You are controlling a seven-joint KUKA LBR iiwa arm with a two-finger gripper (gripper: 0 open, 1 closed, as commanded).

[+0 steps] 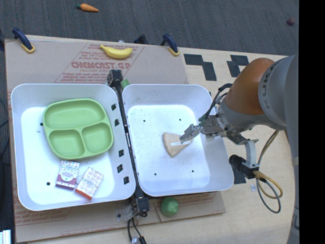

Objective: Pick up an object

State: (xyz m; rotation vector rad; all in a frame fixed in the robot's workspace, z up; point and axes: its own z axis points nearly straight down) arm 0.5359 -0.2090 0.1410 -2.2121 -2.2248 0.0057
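Grey arm [264,93] entering from the right over the right bin [152,179]; tan wedge-shaped piece [172,144] lying mid-bin, its right edge touching the gripper [187,136], whose finger spread cannot be told at this slant.

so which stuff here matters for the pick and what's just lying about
In the job: gripper, tan wedge at its tips, right bin.

Lying about: green divided plate, two small packets, banana, green ball, carrot.
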